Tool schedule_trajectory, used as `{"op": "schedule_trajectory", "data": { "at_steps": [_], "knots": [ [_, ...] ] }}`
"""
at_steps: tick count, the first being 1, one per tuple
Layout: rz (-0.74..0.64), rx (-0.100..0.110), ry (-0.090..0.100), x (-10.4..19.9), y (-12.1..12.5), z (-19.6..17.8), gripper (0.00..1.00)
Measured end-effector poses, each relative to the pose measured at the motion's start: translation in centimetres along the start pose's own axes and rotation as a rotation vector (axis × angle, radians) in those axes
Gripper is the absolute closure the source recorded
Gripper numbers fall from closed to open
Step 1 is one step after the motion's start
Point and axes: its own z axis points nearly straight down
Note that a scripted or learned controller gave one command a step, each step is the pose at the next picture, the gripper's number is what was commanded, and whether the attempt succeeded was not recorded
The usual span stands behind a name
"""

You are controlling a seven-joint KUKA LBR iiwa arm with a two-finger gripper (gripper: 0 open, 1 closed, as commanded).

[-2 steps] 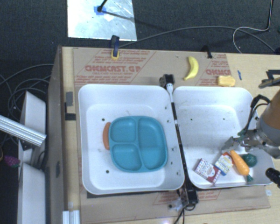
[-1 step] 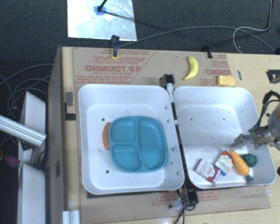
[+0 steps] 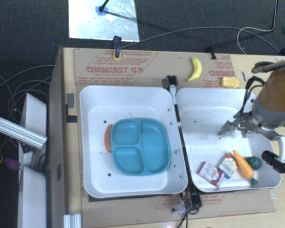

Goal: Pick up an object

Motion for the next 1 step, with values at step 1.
{"op": "schedule_trajectory", "data": {
  "at_steps": [1],
  "knots": [
    [0.004,0.002,-0.001,-3.58,-6.18,4.31,0.0]
  ]
}}
